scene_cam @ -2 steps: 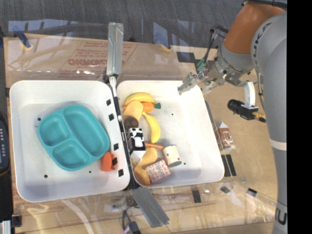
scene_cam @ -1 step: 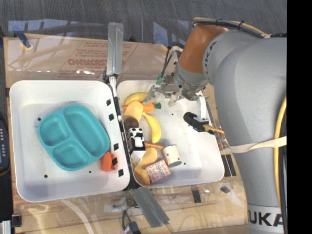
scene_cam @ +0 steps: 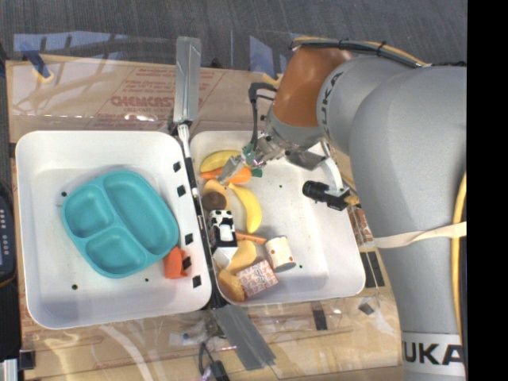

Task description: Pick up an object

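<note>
- The gripper is low in the right bin, over the bananas.
- I cannot tell its state.
- The teal plate lies in the left bin.

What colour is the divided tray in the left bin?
Teal, plain with no pattern; the tray shows clearly in the camera view.

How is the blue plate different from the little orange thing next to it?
The blue plate is big, flat and split into three sections; the orange thing is small, chunky and plain. The plate lies mid-bin; the orange thing sits by the bin's right wall. Both lie in the left bin.
</note>
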Tool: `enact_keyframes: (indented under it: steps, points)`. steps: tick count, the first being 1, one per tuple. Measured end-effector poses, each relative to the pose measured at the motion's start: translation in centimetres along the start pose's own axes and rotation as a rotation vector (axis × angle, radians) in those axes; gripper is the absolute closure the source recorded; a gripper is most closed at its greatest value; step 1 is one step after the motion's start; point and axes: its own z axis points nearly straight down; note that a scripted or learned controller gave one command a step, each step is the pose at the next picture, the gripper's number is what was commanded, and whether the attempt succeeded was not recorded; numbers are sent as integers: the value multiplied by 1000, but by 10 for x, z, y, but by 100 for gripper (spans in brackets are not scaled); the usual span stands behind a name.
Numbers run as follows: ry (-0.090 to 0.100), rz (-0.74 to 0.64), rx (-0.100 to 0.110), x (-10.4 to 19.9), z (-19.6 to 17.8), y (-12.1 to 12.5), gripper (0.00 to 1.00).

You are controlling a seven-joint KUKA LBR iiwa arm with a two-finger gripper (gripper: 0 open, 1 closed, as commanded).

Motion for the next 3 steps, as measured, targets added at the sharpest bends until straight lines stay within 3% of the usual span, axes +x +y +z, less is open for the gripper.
enact_keyframes:
  steps: [1, 2, 3]
  points:
    - [1, -5, 1, 1, -10, 1, 100]
    - [-1, -38, -5, 43, -102, 21, 100]
    - [-1, 75, -2, 72, -190, -7, 100]
